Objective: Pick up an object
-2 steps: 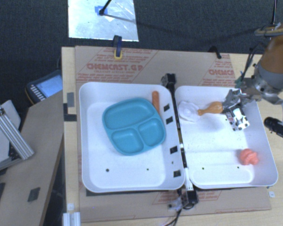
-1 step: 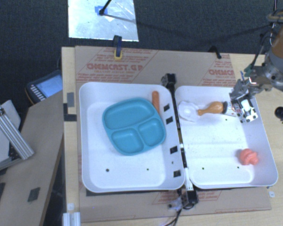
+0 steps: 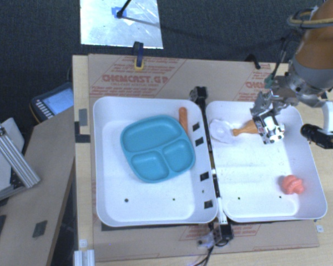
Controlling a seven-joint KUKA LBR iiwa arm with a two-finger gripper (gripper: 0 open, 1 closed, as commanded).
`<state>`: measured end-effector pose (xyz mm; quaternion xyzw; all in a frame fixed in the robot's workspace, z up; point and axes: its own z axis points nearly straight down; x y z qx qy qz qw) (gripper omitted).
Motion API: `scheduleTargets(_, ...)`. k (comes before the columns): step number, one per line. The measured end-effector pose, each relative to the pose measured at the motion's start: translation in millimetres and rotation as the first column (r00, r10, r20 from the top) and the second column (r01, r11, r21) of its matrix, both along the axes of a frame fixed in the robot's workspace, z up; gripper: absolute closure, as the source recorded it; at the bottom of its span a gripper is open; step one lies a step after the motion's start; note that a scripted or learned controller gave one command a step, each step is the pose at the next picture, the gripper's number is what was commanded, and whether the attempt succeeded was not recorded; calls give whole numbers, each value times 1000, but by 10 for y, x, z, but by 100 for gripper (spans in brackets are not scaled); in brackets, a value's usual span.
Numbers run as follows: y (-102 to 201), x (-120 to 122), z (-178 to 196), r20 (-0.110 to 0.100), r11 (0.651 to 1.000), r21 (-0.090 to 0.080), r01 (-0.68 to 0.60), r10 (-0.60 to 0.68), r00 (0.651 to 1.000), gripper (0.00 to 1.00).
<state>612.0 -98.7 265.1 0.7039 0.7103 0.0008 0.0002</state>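
Camera view, looking down at a slant on both bins. The arm (image 3: 316, 43) comes in from the right, grey w/ orange upper part, wrist angled down over the back of the right bin (image 3: 255, 204).

The gripper (image 3: 272, 131) hangs just above the handle end of a spoon (image 3: 233, 131), roughly over it. Finger state: can't tell, since the metal tips blur into one block and no gap reads clearly. Nothing is visibly clamped between them.

The spoon lies flat near the back-left of the right bin, a pale translucent white bowl to the left and a tan-orange handle running right toward the gripper. Its handle end is partly covered by the gripper body.

Also in the right bin is a pink lumpy soft-looking thing (image 3: 292, 184), near the front-right corner, well apart from the spoon.

The left bin (image 3: 116, 204) holds a blue divided plate (image 3: 157, 147) w/ three compartments, about centre, slightly rotated. An orange stick-like object (image 3: 183, 118), maybe a carrot, lies just beside the plate's back-right edge, near the bin's right wall.

Both bins sit on a brown cardboard sheet (image 3: 155, 73) w/ red print.
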Motion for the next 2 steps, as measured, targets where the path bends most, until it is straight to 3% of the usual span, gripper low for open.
scheduleTargets(2, 963, -102, -116, -1, 1000, 0, 1, -1, 1000, 100)
